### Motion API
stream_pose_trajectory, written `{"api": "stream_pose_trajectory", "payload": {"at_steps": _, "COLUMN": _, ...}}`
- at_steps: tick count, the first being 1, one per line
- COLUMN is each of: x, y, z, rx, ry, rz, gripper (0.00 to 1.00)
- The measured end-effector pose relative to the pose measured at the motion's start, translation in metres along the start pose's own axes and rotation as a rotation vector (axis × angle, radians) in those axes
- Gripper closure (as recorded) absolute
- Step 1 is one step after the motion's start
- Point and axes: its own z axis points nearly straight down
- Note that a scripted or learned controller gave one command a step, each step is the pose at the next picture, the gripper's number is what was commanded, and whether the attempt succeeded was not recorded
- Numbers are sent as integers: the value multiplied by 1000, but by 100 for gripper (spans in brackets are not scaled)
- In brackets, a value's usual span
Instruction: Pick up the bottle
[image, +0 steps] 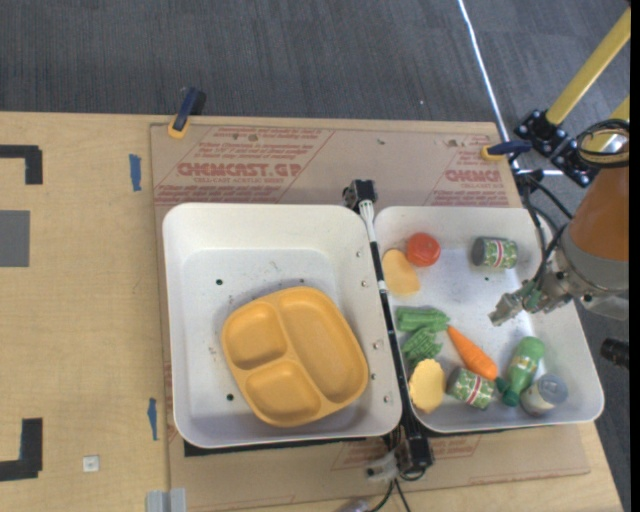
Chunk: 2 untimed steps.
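The bottle (522, 367) is green with a pale label and lies tilted near the front right corner of the right bin (590, 372). It rests between a small can (472, 388) and a grey tin (541, 396). My gripper (514, 305) hangs over the right bin's middle right, a little behind the bottle and apart from it. It is open and nothing is between its fingers. The arm's orange band (610, 222) rises at the right edge.
The right bin also holds an orange carrot (470, 352), green pea pods (420, 321), two yellow pieces (426, 384), a red tomato (423, 249) and a green can (494, 252). A yellow divided plate (292, 355) lies in the left bin (190, 240).
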Motion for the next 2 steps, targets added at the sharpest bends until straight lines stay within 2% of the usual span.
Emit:
{"api": "stream_pose_trajectory", "payload": {"at_steps": 1, "x": -63, "y": -19, "z": 29, "rx": 0, "ry": -2, "rz": -228, "gripper": 100}}
{"api": "stream_pose_trajectory", "payload": {"at_steps": 2, "x": -26, "y": -56, "z": -17, "rx": 2, "ry": 2, "rz": -462, "gripper": 100}}
